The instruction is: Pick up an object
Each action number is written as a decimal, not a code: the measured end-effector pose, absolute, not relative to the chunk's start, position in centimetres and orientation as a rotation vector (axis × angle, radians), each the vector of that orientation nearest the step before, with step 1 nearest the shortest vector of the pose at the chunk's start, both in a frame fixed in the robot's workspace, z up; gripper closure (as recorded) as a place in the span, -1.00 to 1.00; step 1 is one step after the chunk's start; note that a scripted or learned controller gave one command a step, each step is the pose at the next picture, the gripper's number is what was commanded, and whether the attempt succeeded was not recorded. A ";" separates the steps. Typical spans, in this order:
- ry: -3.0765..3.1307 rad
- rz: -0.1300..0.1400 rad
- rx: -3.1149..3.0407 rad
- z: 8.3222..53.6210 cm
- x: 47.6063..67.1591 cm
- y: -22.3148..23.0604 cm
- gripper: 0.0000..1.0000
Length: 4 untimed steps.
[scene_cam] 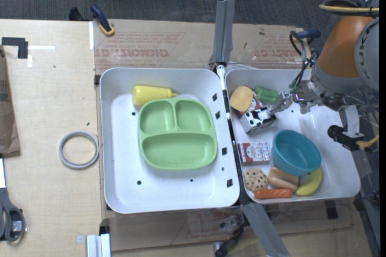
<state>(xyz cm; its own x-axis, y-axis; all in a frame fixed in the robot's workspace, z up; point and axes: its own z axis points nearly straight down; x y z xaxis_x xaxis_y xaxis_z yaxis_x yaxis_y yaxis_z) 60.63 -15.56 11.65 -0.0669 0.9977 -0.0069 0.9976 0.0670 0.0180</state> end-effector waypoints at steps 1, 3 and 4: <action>2.428 0.000 1.989 13.4 66.0 -11.4 -1.00; 2.451 -0.001 1.966 9.2 57.4 -10.5 -1.00; 2.446 0.000 1.969 10.1 57.4 -10.6 1.00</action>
